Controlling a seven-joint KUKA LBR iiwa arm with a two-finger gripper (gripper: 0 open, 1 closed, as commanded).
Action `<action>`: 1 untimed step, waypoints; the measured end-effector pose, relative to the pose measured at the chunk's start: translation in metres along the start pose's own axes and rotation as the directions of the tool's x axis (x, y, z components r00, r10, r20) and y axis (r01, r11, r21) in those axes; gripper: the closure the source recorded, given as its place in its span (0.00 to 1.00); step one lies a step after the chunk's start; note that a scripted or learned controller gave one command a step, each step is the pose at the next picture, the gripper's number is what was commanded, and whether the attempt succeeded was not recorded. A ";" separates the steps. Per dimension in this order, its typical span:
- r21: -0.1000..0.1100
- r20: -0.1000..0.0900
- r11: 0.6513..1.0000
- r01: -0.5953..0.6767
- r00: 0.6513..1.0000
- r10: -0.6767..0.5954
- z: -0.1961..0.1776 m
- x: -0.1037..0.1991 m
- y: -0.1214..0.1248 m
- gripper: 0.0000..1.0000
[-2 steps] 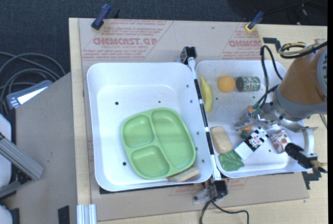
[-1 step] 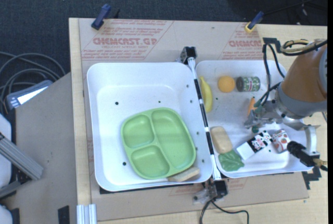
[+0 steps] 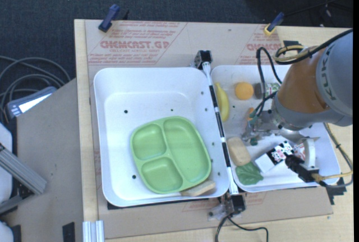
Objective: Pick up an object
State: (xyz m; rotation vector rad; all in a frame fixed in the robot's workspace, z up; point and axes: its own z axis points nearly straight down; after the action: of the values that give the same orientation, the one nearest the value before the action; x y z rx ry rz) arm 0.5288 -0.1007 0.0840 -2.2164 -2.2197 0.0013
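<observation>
Bench [image 3: 140,39] with 2 white bins [image 3: 115,95], banana [image 3: 223,103] lengthwise along their shared wall, jaws low nearby, opening unclear

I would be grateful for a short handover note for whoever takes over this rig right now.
Tool: low in the right bin, near its middle; no object seen in its grip.
Right bin: banana along the left wall, orange ball at the back, tan sponge and green piece at the front left.
Left bin: green plate, tan block at its front edge.
Done: nothing lifted.
Left: grasp one object and raise it.
</observation>
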 end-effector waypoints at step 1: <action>-0.001 0.002 1.000 -0.002 1.000 0.002 0.000 -0.001 0.000 0.00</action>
State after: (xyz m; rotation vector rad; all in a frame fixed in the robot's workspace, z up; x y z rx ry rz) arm 0.5287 -0.1020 0.0843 -2.2193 -2.2188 0.0024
